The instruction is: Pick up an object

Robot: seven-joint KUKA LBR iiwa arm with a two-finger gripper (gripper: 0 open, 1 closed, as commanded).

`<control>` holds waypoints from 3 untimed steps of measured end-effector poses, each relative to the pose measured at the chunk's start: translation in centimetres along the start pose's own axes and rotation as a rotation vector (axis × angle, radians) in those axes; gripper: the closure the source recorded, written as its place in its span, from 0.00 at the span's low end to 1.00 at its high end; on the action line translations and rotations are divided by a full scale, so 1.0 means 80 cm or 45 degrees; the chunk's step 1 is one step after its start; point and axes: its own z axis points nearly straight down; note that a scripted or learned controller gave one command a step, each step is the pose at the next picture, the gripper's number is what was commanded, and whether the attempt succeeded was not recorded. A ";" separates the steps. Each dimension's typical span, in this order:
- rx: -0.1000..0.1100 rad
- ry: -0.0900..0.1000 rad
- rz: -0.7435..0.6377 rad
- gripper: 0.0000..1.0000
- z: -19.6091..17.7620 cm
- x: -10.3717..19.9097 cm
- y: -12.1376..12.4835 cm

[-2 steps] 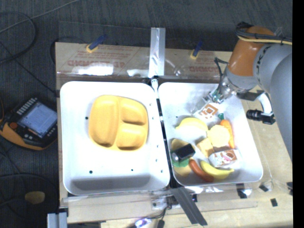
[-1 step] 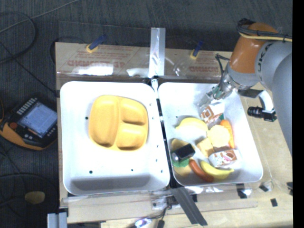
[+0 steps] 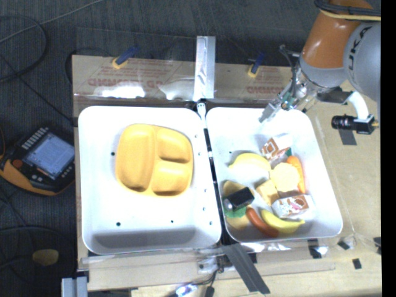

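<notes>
Overhead now: gripper point(image 3: 272, 112) hangs above the right bin's point(image 3: 325, 166) back rim, at about 1 o'clock of that bin.

Toy food pile point(image 3: 269, 190) lies toward 6 o'clock from the gripper, well apart, heaped in the bin's near half. Nothing sits between the fingers; their spread cannot be told. Yellow divided tray point(image 3: 153, 158) rests in the left bin point(image 3: 93, 184).

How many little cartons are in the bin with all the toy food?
2. One small carton lies near the back of the right bin, and another carton lies near the front beside the banana. More may be hidden underneath.
</notes>
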 end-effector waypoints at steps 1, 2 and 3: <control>0.007 0.002 1.032 1.00 -0.023 0.032 -0.022; 0.007 0.001 1.033 0.00 -0.023 0.032 -0.022; 0.006 -0.001 1.033 0.00 0.133 -0.006 -0.029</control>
